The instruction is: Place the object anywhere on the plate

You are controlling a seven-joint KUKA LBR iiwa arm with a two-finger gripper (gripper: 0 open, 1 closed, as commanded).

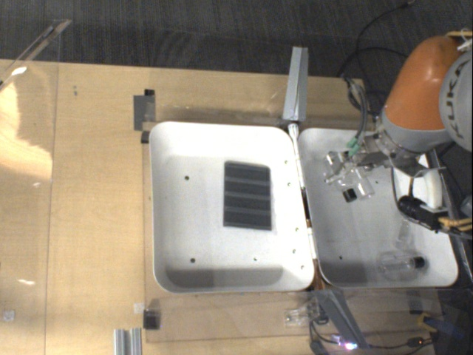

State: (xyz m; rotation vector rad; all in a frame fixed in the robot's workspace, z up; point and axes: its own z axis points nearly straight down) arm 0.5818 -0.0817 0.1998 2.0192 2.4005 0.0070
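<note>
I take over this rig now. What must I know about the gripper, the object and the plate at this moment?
Gripper: over the upper left part of the right bin; the picture is too unclear to say whether it grips anything.
Object: what seems to be it, a small clear item with a dark end, lies near the lower edge of the right bin, apart from the gripper.
Plate: the dark ribbed rectangle in the middle of the left bin.
Done: the item is not on the plate yet.
Left: grasp the item, carry it to the left bin and set it on the plate.
</note>
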